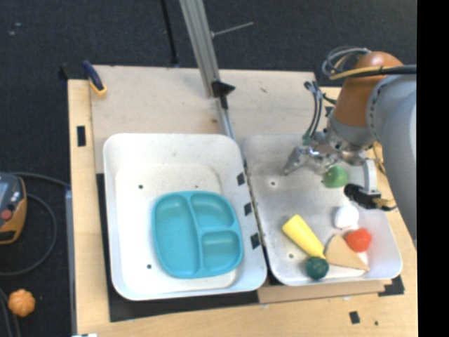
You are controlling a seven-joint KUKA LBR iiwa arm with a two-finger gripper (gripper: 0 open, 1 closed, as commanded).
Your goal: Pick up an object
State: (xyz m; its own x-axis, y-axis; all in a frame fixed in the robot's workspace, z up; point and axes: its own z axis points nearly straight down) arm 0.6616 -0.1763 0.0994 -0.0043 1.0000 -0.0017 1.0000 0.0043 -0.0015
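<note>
My gripper [330, 170] hangs over the back of the right bin [280, 258], below the orange wrist band [356, 98]. It is open, its fingers [293, 162] spread wide apart. A light green ball [335, 177] lies between the two fingers, touching neither. Nearer the front of that bin lie a yellow block [303, 234], a dark green ball [316, 267], a tan wedge [344, 253], a red ball [359, 239] and a white piece [345, 216].
The left bin [130, 153] holds a turquoise divided plate [197, 233]. A metal post [203, 48] slants up behind the bins. An orange ball [21, 301] lies off the bench at the lower left.
</note>
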